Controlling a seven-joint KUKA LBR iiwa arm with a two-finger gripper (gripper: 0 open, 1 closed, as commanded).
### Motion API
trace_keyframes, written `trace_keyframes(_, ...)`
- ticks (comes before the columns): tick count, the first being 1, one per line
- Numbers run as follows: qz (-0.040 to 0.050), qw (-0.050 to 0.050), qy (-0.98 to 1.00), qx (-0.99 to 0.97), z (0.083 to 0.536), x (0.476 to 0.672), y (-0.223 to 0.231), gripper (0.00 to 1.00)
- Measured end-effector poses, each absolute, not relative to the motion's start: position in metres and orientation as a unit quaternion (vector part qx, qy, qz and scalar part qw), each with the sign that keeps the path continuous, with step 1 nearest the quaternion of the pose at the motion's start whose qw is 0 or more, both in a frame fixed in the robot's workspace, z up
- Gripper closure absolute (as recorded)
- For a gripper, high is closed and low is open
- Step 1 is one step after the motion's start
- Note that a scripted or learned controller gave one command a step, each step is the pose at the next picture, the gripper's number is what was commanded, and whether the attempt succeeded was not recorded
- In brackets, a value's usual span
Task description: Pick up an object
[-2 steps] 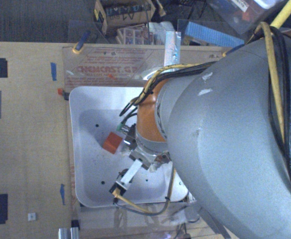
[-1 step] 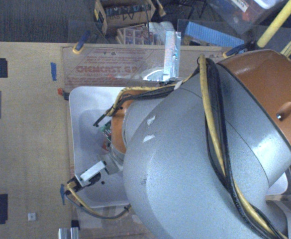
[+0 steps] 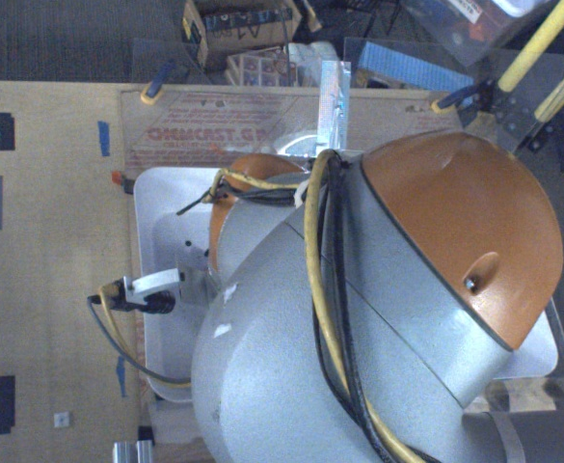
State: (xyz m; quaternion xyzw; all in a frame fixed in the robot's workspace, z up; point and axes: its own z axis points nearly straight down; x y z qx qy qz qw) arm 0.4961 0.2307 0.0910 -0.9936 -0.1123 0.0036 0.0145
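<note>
The grey arm (image 3: 359,336) with its orange band (image 3: 253,177) reaches over the left white bin (image 3: 151,210) and covers most of it. My gripper (image 3: 190,278) hangs below the wrist over this bin's left part, largely hidden by the arm. A white bracket with a black piece (image 3: 151,292) and a yellow cable (image 3: 118,340) sticks out to the left at the bin's wall. The arm's bulk hides whatever objects lie in the bins.
A corner of the right bin (image 3: 542,355) shows under the orange joint cover (image 3: 465,230). A wooden board (image 3: 214,128) lies behind the bins. Cardboard boxes (image 3: 238,22) and clutter stand beyond the bench. Tan bench surface (image 3: 50,258) extends to the left.
</note>
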Motion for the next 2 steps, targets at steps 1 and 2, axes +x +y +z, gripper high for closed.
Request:
trace_keyframes(1,-0.0034,0.01,-0.109,-0.994,0.101,0.501,0.226,1.0)
trace_keyframes(2,0.0025,0.0,-0.321,-0.947,0.199,0.478,0.225,1.0)
